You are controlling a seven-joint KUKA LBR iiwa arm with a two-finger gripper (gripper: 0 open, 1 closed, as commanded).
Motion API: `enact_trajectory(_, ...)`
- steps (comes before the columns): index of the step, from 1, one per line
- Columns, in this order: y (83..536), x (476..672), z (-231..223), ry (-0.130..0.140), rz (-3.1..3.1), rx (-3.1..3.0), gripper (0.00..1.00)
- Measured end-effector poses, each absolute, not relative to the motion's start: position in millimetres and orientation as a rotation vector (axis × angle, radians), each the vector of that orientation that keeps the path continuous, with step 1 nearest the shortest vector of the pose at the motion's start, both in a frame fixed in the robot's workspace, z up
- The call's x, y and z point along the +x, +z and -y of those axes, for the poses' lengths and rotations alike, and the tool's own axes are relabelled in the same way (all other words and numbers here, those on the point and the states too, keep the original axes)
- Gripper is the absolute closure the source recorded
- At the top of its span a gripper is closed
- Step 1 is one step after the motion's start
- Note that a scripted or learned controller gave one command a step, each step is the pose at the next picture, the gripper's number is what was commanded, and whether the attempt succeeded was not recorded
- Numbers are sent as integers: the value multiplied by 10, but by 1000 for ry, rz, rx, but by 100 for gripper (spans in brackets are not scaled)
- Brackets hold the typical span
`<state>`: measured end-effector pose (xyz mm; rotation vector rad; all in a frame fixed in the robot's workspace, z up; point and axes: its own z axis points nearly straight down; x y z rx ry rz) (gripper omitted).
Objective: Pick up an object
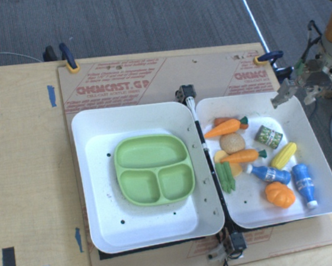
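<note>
The right bin (321, 159) holds a heap of small toy foods: an orange carrot (222, 128) with a green top lies near its far left corner, a round tan potato (233, 143) sits just below it, and a second carrot (239, 157) lies touching the potato's near side. A bunch of green beans (226, 176) rests by the bin's left wall. Toward the middle there is a small green can (269, 136) tilted on its side, a yellow corn cob (284, 155) just beside it, two blue bottles (303, 184) lying down (one short, one longer with a white cap), and an orange pumpkin (279, 194) between them at the near side. The left bin (92, 167) carries a pale green divided plate (154, 169) with three compartments. The tool (292, 88) hangs over the far right corner of the right bin, apart from all the toys; whether it is open or closed cannot be told, and nothing is seen in its hold. Both bins stand on a cardboard sheet (118, 81) on the table (22, 175)
</note>
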<state>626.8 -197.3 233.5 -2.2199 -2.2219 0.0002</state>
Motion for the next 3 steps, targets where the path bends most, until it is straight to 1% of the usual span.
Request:
enact_trajectory(1,922,5878,1773,-1,2223,-2222,0)
enact_trajectory(2,1025,5884,1777,-2,2224,-2225,100)
enact_trajectory(3,1025,5884,1777,-2,2224,-2225,0)
